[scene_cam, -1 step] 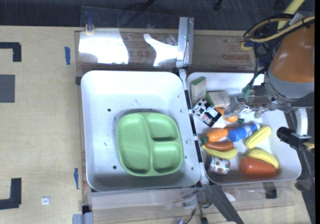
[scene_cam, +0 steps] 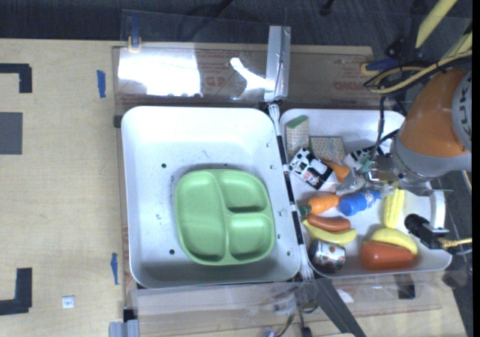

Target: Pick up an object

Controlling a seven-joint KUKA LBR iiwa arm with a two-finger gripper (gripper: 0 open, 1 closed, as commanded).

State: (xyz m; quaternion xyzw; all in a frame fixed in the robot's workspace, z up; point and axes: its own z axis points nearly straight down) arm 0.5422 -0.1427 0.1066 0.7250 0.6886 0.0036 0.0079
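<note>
The right bin (scene_cam: 294, 119) holds a heap of toy food. A blue bottle-like toy (scene_cam: 355, 202) lies in the middle, with an orange carrot (scene_cam: 323, 203) to its left and a yellow corn cob (scene_cam: 393, 206) to its right. Below them lie a red-orange piece (scene_cam: 328, 221), a yellow banana (scene_cam: 335, 236), a shiny metal can (scene_cam: 328, 254) and a red pepper (scene_cam: 386, 255) with a yellow piece (scene_cam: 391, 237) on top of it. My gripper (scene_cam: 373, 170) hangs low at the bin's right side, just above the blue toy and the corn.
The left bin (scene_cam: 150, 178) carries a green divided plate (scene_cam: 223, 214). At the back of the right bin are a green-and-white box (scene_cam: 298, 131), a patterned card (scene_cam: 326, 147) and a black-and-white spotted item (scene_cam: 309, 168). My arm (scene_cam: 435, 129) covers the bin's right rear corner.
</note>
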